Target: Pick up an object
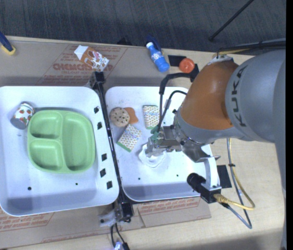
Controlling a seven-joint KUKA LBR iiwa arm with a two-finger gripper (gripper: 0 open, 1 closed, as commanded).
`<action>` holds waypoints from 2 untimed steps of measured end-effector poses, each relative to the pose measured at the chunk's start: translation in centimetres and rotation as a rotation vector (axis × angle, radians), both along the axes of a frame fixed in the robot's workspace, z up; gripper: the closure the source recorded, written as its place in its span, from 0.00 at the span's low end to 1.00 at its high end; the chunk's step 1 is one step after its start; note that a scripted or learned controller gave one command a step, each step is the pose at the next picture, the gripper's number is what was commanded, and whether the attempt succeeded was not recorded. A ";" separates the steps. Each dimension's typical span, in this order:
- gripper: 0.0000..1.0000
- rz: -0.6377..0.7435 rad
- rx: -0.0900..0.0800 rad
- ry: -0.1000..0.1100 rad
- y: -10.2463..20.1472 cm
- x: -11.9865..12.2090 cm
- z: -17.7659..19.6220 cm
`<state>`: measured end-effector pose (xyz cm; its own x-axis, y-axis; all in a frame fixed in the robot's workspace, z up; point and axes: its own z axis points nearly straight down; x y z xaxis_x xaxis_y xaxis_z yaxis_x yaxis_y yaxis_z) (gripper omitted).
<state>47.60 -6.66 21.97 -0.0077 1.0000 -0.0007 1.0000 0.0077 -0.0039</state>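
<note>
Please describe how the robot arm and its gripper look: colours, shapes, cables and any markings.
The rounded grey arm bears dark KUKA lettering and a broad orange band above the wrist. Black cables loop beside the band. The small metallic gripper sits below it.

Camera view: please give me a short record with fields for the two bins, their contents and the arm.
left bin: green divided plate; small crumpled wrapper at its upper left corner
right bin: round cookie, two patterned packets, white object
arm: reaches in from the right, over the right bin
hand: low over the white object; grasp not visible
</note>
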 end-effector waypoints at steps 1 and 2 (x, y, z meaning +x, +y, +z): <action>0.00 -0.001 0.000 0.000 0.0 0.0 0.0; 0.00 0.001 0.001 0.001 3.0 0.0 -2.9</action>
<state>47.57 -3.67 19.11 -0.0083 1.0000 -0.0002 1.0000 0.0083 -0.0052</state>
